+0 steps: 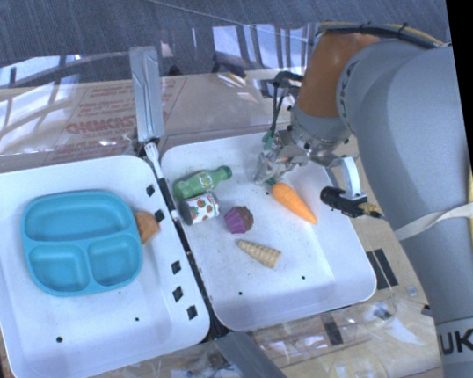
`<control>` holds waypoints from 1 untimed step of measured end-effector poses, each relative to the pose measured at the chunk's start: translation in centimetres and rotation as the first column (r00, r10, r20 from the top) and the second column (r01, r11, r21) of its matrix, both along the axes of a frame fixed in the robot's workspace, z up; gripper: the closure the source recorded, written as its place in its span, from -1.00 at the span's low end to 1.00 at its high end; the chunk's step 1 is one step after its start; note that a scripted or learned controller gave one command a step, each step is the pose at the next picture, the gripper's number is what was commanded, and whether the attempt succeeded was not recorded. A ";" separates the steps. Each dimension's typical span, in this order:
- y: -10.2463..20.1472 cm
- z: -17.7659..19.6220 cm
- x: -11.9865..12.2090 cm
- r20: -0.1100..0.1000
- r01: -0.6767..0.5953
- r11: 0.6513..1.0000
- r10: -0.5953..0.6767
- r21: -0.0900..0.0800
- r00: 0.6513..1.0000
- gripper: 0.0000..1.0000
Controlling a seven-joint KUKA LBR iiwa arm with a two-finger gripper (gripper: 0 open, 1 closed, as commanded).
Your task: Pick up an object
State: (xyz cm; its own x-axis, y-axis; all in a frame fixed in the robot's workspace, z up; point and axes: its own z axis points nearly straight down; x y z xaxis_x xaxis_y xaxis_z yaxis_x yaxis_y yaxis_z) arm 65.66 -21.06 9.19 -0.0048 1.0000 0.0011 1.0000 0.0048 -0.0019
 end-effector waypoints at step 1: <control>0.1 0.0 0.0 0.000 -0.002 1.000 0.002 0.000 1.000 -1.00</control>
State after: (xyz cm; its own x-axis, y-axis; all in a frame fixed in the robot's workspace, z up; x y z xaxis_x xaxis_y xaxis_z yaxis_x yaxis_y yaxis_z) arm 65.71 -20.99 9.23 -0.0065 1.0000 0.0008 1.0000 0.0065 -0.0015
